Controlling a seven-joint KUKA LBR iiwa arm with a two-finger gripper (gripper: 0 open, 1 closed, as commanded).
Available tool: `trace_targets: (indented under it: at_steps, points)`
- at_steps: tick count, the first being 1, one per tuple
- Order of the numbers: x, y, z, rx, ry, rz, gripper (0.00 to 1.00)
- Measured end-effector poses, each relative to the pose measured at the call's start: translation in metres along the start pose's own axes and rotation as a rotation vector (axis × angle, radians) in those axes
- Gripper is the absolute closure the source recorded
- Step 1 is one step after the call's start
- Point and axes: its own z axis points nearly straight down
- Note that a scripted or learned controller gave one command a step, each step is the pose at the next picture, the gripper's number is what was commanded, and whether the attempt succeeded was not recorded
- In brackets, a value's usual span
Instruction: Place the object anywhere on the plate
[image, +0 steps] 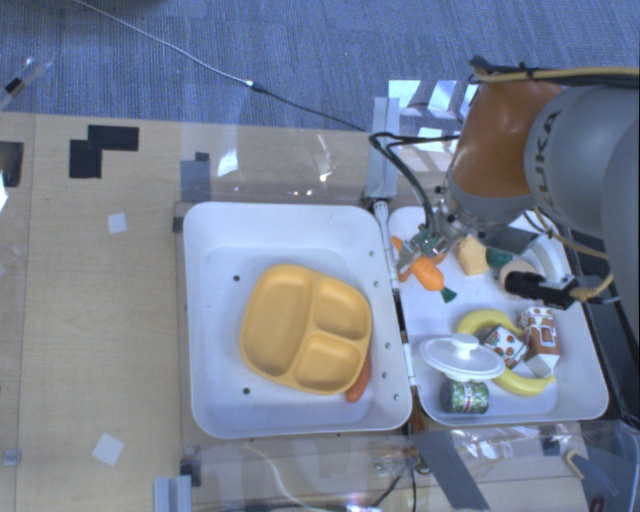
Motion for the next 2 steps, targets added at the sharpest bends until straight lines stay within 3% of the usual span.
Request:
trace_targets:
  at_steps: [1, 2]
  points:
    - [0.0711, -0.0072, 0.0007, 0.000, 0.003, -0.151, 1.00]
    - [0.0699, -0.0078, 0.0006, 0.000, 0.002, -0.149, 0.00]
